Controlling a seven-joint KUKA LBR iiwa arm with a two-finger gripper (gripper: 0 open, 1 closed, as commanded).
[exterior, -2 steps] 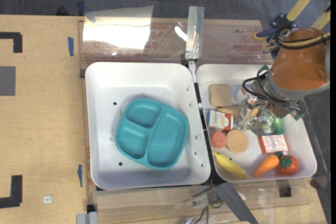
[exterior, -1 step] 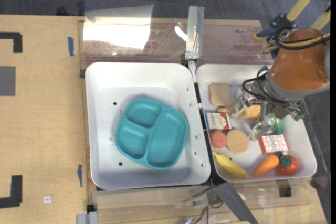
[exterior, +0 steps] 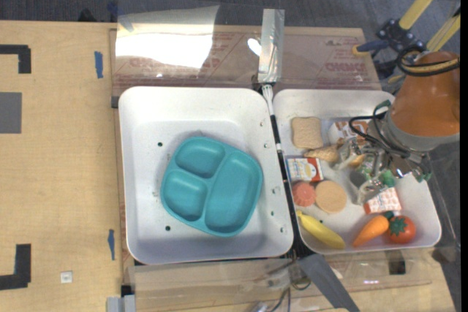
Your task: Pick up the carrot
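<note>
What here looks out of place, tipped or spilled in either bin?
Nothing looks spilled or broken. The teal tray sits skewed in the left bin. In the right bin the toy food is a loose jumble, with the carrot lying at a slant beside the tomato near the front edge.

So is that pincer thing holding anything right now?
It cannot be told: the pincer sits among clutter, apart from the carrot.
</note>
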